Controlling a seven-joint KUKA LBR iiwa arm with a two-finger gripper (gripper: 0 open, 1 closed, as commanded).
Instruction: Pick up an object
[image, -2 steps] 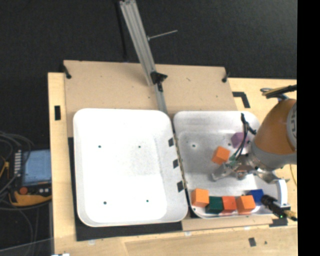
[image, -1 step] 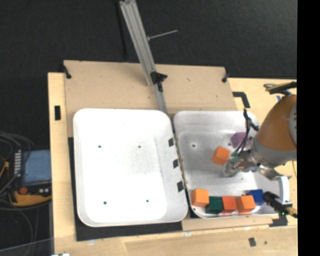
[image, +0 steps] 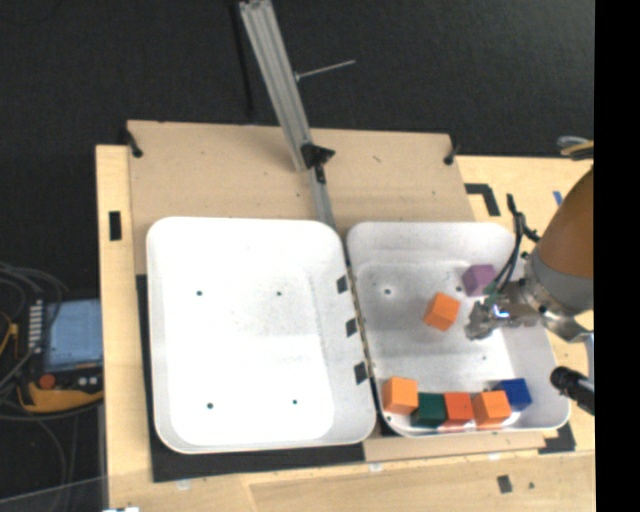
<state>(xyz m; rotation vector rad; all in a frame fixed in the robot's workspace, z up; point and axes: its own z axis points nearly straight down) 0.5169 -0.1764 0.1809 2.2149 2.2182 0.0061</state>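
the gripper (image: 484, 322) hangs in the right bin (image: 400, 262), just right of a tilted orange cube (image: 441, 311) and below a purple block (image: 479, 277); whether it grips anything i cannot tell. smooth cubes line the bin's near rim, leaving bare speckled floor mid-bin.

metal mast (image: 283, 88) rear; blue box (image: 73, 333) left of bench; cables (image: 18, 300) beside it

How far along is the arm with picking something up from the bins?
Nothing looks picked yet. The tool is low in the right white bin, between the small purple block and the lone orange cube, with no block visibly in it. The grasp and the lift are left. The row of blocks along the near wall lies untouched.
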